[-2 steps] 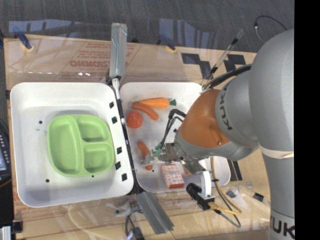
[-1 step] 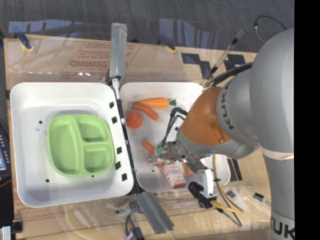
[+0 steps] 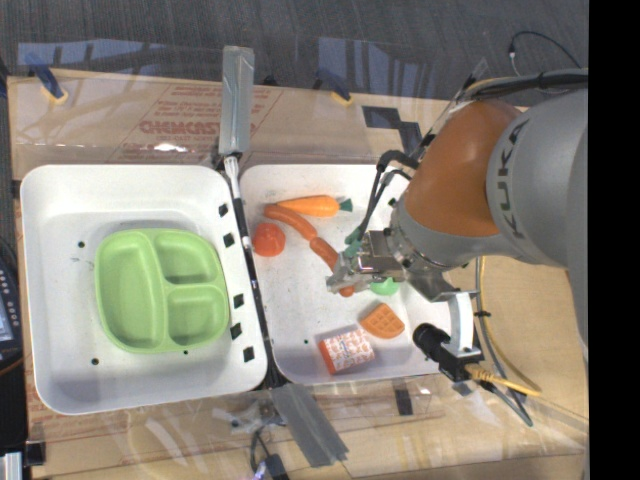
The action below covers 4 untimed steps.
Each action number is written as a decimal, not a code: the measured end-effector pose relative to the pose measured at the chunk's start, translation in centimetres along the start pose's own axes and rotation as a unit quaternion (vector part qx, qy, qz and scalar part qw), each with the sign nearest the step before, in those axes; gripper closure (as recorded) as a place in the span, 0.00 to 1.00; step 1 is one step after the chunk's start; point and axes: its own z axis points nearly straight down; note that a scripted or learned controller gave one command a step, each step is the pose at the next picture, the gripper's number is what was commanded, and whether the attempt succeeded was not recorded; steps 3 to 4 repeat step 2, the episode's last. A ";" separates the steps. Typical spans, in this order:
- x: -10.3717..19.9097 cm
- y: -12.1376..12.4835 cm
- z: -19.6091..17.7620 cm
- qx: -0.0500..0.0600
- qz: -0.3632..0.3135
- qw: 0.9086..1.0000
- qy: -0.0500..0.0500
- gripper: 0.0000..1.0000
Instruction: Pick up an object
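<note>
Left bin (image 3: 60,198) holds green tray (image 3: 160,290)

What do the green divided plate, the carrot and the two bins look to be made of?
Green divided plate: likely molded plastic, smooth and uniform in color with a soft sheen. Carrot: probably toy plastic, evenly orange and glossy. Left bin and right bin: seemingly thin white plastic, with rounded molded corners.
</note>
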 end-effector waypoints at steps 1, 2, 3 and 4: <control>3.9 -0.2 1.4 0.002 0.090 0.996 0.001 1.00; 2.5 -0.2 3.3 0.003 -0.012 1.000 0.001 1.00; 2.5 -0.2 3.3 0.003 -0.012 1.000 0.001 1.00; 2.5 -0.2 3.3 0.003 -0.012 1.000 0.001 1.00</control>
